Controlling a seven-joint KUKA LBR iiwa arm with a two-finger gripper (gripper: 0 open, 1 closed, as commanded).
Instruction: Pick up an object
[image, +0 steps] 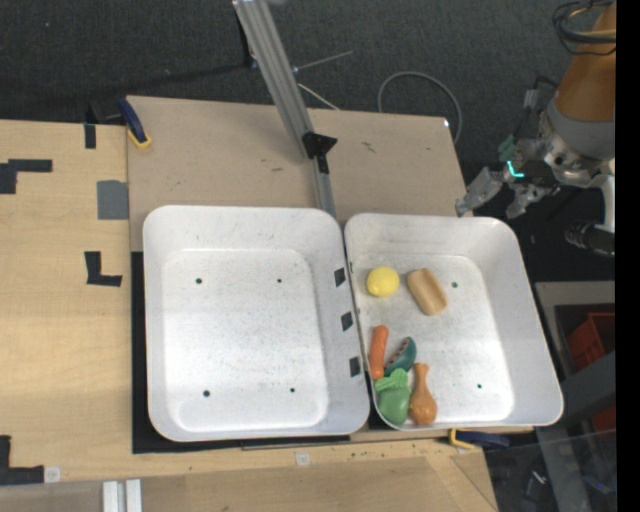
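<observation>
Bench first: a wooden bench (60, 300) with a brown board on it, and two shallow white bins side by side. Left bin (240, 230) has nothing for the arm to go after, so everything hangs on the right bin (500, 300), where all the objects sit crowded toward its left wall. The arm (585, 95) comes in from the right edge, and its gripper (497, 195) hovers just outside the right bin's far rim, fingers spread apart with nothing between them as far as I can make out. From there the pile lies down and to the left in the picture. Closest is a tan bread-roll thing (427, 291), long axis tilted diagonally, with a yellow ball (382, 282) just beside it on the left. Further toward the near rim there's an orange carrot (378, 351) lying roughly straight along the wall, then a green toy (394, 395) and an orange drumstick-shaped piece (423, 397) touching each other. My guess: the roll is the easy reach.
</observation>
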